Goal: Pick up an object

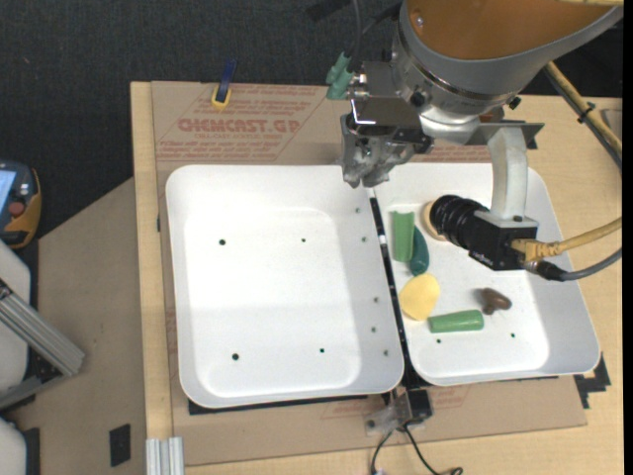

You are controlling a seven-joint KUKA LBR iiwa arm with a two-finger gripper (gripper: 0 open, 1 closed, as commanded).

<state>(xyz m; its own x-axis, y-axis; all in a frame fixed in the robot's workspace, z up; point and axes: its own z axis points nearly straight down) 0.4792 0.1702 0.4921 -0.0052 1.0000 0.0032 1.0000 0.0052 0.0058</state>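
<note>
Camera view. A brown cardboard sheet (257, 117) printed with red lettering covers the bench, set against a dark floor. A small blue and yellow clip (225, 84) sits at the sheet's far edge. Two shallow white bins rest on the sheet side by side, their inner rims touching: the left bin (198, 265) and the right bin (564, 334).

The right bin holds the objects. A green rectangular block (403, 234) lies near the dividing rim, with a teal piece (420, 255) touching its right side. A yellow rounded object (419, 296) lies just below them. A green cylinder (456, 321) lies on its side just beside the yellow object. A small brown object (494, 301) lies to the right of the cylinder.

The arm (495, 28) reaches in from the right, and a black camera unit (475, 231) hangs over the right bin. The gripper (364, 171) hangs above the far end of the dividing rim, apart from all objects. It holds nothing; the spread of its fingers cannot be determined.
</note>
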